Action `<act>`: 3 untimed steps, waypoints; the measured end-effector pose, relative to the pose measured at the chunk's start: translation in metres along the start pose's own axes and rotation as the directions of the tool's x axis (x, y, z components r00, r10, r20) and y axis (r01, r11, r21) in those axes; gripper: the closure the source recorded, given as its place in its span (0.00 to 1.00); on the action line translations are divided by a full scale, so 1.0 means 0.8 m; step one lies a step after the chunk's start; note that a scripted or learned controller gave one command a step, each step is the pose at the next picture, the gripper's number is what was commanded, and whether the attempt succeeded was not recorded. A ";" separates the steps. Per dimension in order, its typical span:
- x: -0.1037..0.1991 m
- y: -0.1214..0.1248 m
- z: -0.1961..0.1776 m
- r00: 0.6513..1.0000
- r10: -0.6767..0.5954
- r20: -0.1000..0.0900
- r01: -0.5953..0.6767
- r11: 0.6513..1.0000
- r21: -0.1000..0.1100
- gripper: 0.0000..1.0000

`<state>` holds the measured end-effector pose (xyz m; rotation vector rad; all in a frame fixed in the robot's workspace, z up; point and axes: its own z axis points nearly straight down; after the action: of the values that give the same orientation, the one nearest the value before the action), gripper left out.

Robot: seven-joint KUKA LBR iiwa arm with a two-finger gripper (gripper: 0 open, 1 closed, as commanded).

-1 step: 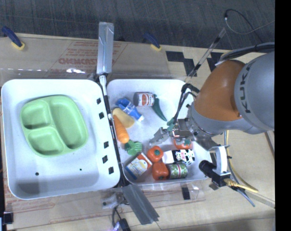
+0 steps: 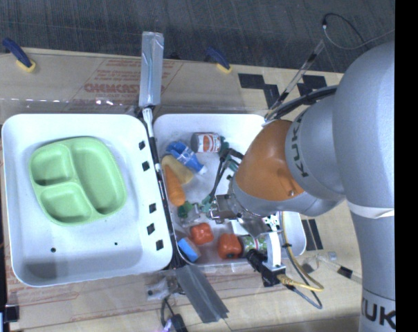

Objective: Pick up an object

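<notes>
Arm: the big grey robot arm with an orange band (image 2: 271,168) comes in from the right and hangs low over the right white plastic bin (image 2: 195,124).
Claw: the claw (image 2: 219,209) is down among the toys in the right bin. Its tips are tucked under the wrist, so I cannot tell how far open it is, or if it has hold of anything.
Things to pick: they all lie in the right bin. A long orange carrot toy (image 2: 174,189) lies by the left wall. A pale yellow piece (image 2: 176,166) sits at the carrot's top end. A blue and white crumpled toy (image 2: 184,153) is just above that. A small red and white can (image 2: 207,143) lies on its side near the back wall.
More things: a red-orange chunky toy (image 2: 201,234) and a red round toy (image 2: 229,245) sit near the front wall, close to the claw. A small blue piece (image 2: 188,250) lies in the front left corner. A green bit (image 2: 186,208) sits by the carrot's lower end.
Left bin: the left white plastic bin (image 2: 29,254) holds a light green plate with three parts (image 2: 76,178).
Table: the two bins sit side by side on the brown table (image 2: 91,81).
</notes>
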<state>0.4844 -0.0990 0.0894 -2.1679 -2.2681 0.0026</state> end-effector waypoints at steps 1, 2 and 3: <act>-0.056 -0.012 -0.104 0.995 0.100 0.001 -0.100 0.995 0.001 0.00; -0.012 0.069 -0.085 0.970 0.241 0.001 -0.241 0.970 0.004 0.00; -0.023 0.162 0.000 0.950 0.311 0.001 -0.311 0.950 0.001 0.00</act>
<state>0.6151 -0.1112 0.0888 -2.4981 -1.8982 0.0059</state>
